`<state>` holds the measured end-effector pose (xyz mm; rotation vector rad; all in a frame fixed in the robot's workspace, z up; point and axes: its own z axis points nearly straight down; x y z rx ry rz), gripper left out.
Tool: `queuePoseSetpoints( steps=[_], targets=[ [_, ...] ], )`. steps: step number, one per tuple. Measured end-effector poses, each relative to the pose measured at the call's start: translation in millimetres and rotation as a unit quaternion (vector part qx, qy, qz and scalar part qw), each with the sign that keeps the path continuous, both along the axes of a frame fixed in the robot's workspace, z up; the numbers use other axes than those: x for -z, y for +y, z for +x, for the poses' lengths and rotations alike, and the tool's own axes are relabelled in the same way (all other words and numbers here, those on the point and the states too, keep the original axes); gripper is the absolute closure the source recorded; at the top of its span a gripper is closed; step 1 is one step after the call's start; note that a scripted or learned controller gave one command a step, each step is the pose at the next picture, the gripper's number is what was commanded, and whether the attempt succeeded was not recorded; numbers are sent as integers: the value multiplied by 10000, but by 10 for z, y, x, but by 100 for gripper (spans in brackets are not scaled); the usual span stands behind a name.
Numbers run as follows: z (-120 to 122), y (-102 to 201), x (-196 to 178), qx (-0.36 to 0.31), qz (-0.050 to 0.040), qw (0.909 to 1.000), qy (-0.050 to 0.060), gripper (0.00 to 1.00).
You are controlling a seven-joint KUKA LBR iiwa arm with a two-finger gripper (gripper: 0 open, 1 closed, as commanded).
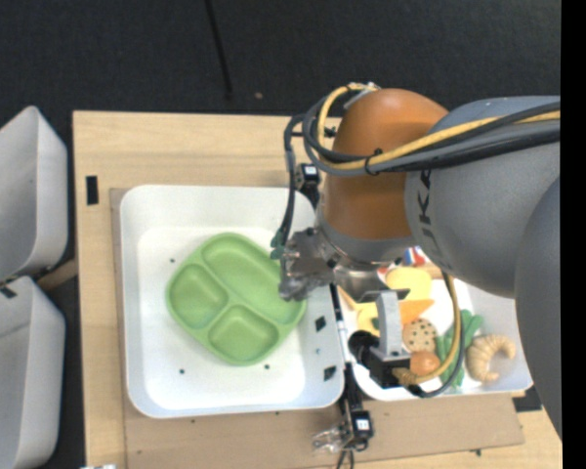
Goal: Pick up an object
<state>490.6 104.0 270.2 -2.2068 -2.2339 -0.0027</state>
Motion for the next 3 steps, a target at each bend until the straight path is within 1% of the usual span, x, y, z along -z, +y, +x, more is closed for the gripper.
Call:
queuePoseSetpoints(
  steps=[1,2,3],
  targets=[
    [201,657,-840,18,-12,10000,-20,100],
    [201,602,-854,15,-63,10000,61,100],
    [214,592,-911,-40,-91,9999,102,100]
  ],
)
